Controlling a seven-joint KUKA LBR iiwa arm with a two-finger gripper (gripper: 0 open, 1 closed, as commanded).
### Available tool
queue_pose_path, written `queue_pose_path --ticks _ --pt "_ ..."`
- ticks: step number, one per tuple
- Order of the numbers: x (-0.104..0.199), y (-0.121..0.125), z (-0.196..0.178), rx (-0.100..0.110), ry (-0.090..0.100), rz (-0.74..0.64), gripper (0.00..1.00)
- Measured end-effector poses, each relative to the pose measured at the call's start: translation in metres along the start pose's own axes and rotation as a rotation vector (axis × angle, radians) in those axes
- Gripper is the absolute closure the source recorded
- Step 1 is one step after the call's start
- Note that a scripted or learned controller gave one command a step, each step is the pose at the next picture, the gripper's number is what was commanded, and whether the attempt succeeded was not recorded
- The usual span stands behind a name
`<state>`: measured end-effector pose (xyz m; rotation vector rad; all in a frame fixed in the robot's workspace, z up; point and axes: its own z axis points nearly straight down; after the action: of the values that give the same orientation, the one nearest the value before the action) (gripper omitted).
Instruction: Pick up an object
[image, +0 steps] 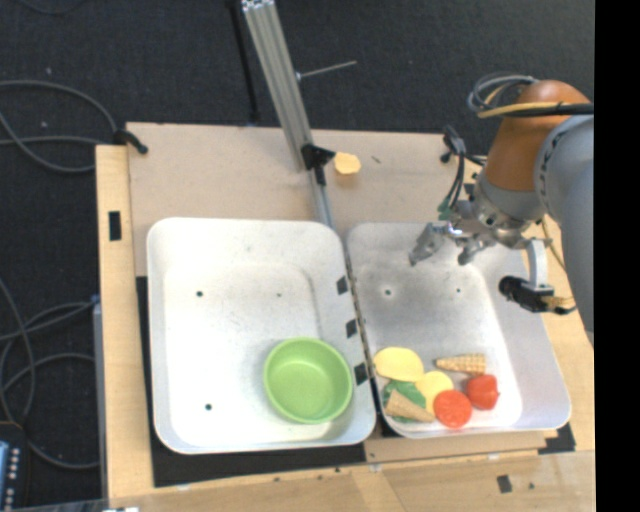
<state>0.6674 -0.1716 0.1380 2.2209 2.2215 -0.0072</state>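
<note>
Hovering over the far end of the right bin (520, 330), the end effector (444, 247) hangs from the grey arm (560, 170) with its two fingers spread apart and nothing between them. Well apart from it, at the near end of that same bin, toy foods lie huddled together: a yellow piece (398, 362), a waffle cone (461, 364), two red tomatoes (467, 400) touching each other, another cone (408, 405) and a paler yellow piece (434, 384). A green bowl (308, 379) sits upright in the near right corner of the left bin (200, 270). On the tabletop (220, 170) beyond both bins rests a small yellow block (347, 163), just beside a slanted metal rail (285, 90)
</note>
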Motion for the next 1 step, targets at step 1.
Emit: queue_pose_path --ticks 1 --pt "-0.0007 0.0013 -0.0143 -0.005 0.000 0.000 1.00"
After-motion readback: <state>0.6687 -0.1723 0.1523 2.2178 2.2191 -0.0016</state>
